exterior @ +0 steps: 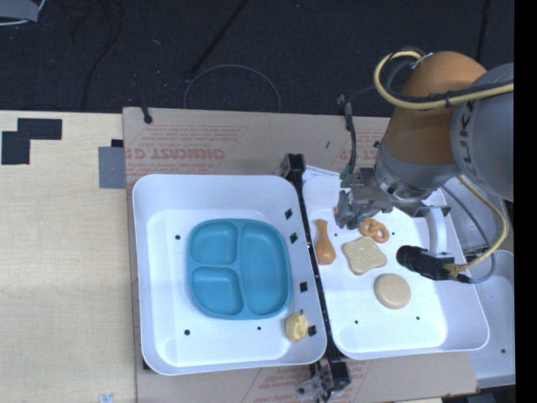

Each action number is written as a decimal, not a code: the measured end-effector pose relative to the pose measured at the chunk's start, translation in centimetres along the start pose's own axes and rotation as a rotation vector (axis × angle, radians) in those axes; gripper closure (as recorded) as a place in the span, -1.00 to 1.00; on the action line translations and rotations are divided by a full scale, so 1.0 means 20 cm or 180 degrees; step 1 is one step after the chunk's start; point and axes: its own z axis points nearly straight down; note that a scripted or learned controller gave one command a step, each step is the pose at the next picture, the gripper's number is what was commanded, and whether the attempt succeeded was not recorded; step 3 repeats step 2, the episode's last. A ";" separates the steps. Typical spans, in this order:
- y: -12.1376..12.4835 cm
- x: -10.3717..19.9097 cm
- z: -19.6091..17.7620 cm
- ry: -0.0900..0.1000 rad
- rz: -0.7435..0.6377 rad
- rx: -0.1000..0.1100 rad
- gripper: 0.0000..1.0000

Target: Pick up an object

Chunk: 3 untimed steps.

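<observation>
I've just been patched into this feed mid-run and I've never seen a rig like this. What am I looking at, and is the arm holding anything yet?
You have one camera, fixed above a bench and looking down at a slant. The grey arm with the orange band reaches in from the right. Its hand sits low over the right bin, next to a pretzel-shaped toy. That bin also holds an orange drumstick-shaped piece, a toast slice and a round beige disc. The left bin holds a blue divided plate and a small yellow lump near its corner. I can't tell from this angle whether the hand is gripping anything.
</observation>
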 end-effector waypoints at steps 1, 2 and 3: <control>-0.01 0.25 -0.02 -0.0001 -0.0001 -0.0005 1.00; -0.01 0.50 -0.02 -0.0001 -0.0003 -0.0004 1.00; -0.01 0.50 -0.02 -0.0001 -0.0003 -0.0004 1.00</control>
